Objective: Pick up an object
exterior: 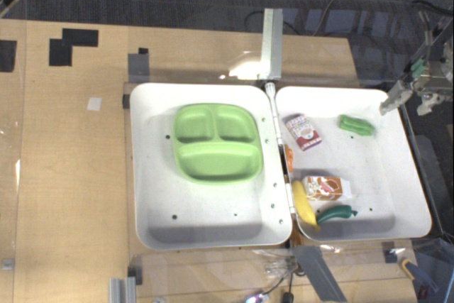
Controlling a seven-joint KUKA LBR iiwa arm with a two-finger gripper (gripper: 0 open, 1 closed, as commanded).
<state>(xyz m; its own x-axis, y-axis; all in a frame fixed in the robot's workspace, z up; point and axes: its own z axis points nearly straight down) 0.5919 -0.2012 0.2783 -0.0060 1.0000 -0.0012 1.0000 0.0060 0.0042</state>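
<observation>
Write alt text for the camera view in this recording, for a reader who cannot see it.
Two shallow white bins sit side by side: the left bin holds a green divided plate; the right bin holds a small red-and-white carton, a light green piece, an orange box, a banana and a dark green piece. The gripper hangs at the right bin's far right corner.

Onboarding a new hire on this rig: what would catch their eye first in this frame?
First, the bright green divided plate, alone in the left bin. Next, the right bin's scatter: a small red-and-white carton and a green pickle-like piece toward the back, an orange snack box, banana and dark green vegetable at the front left. The gripper sits at that bin's far right corner.
</observation>
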